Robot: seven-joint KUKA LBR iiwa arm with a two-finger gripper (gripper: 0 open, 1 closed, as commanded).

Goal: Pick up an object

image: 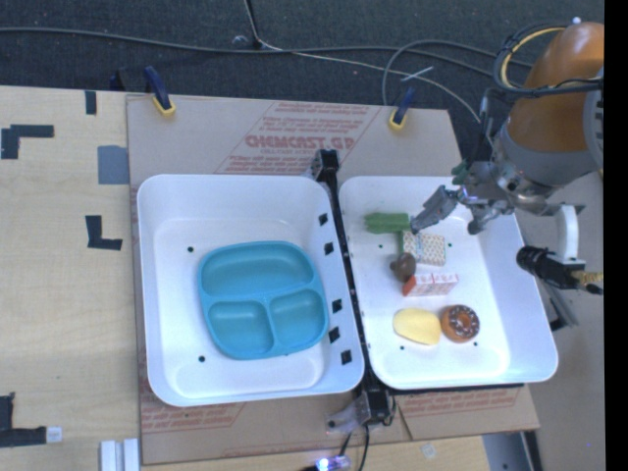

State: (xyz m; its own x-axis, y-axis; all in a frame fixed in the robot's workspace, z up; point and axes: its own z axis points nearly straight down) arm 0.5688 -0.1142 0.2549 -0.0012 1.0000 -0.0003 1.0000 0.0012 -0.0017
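Two white bins side by side on a cardboard sheet. Left bin holds a blue divided tray. Right bin holds a green piece, a checkered block, a small brown item, a red-and-white box, a yellow lemon-like object and a chocolate donut. Gripper sits over the right bin's upper part, just above the checkered block, fingers spread, nothing between them. Blue-and-yellow clamps pin the cardboard's far edge.

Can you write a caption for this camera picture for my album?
Robot pincer hovers over toy food in the right bin; a blue tray sits in the left bin.
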